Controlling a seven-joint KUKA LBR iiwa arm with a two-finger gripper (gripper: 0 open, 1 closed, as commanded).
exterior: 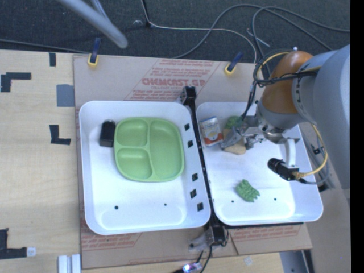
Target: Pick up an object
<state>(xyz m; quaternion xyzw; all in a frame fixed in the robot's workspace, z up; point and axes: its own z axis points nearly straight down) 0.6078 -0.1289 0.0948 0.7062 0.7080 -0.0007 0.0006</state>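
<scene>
The gripper (242, 136) is lowered into the right bin (307, 206) over a tan object (234, 148) beside a small carton (210, 129); whether its jaws are apart cannot be told; a green object (247, 190) lies nearer the front.

Red lettering is printed on the brown cardboard sheet (165, 78) that lies under both white bins, on the strip behind them. The largest line seems to read "CHEMCAST GP", slanted along the board; the smaller red lines above and beside it are too blurred to read. The small container (210, 129) in the right bin (284, 206) bears a red-and-white label, illegible.
</scene>
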